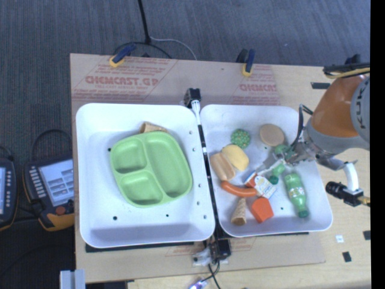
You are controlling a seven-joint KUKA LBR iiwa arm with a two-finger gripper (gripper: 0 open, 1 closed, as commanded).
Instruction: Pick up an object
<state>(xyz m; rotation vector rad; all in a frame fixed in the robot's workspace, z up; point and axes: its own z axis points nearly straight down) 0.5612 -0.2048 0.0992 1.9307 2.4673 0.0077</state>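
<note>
The right bin (313,224) holds several toy foods. Among them are a green bottle (296,192), an orange block (261,209), a cone (239,212), an orange sausage (238,190) and a white packet (263,185). There are also a yellow piece (235,156), a tan bun (220,168), a green knobbly ball (240,138) and a tan disc (272,135). My gripper (277,161) is low in this bin, just above the packet and left of the bottle's cap. Nothing visibly sits in it.
The left bin (96,221) carries a green divided plate (150,167) with a small brown piece (151,127) behind it. The arm's orange band (337,110) hangs over the right bin's far right corner. Clamps and cables sit along the board's back edge.
</note>
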